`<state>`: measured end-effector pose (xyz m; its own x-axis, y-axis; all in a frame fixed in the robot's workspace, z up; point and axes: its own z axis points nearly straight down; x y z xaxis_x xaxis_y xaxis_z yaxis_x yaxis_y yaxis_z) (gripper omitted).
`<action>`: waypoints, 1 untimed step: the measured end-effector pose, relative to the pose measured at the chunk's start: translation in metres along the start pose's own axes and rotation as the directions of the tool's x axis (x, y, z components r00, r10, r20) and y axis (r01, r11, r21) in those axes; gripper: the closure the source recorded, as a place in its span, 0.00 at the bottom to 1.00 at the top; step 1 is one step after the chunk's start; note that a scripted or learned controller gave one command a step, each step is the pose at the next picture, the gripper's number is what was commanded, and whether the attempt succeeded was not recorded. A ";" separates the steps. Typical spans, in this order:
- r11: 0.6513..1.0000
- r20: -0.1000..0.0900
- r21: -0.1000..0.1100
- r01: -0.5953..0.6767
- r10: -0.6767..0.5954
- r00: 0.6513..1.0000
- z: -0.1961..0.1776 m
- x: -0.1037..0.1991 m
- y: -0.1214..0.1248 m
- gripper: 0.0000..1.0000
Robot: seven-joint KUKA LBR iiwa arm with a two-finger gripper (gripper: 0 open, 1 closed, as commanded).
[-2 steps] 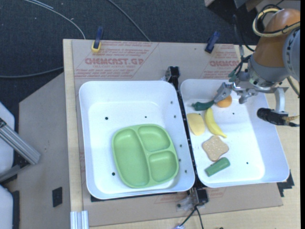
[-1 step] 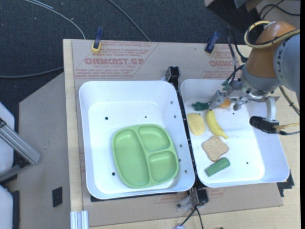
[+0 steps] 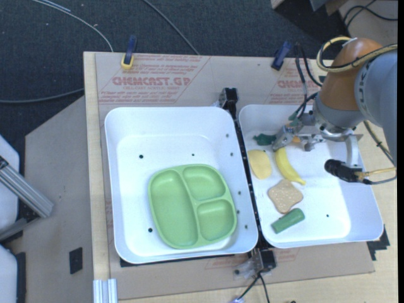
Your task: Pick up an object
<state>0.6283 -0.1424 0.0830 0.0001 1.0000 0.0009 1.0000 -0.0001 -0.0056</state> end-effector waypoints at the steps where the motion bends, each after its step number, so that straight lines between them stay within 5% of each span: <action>1: 1.000 0.001 -0.004 0.000 0.000 1.000 -0.012 0.000 0.001 1.00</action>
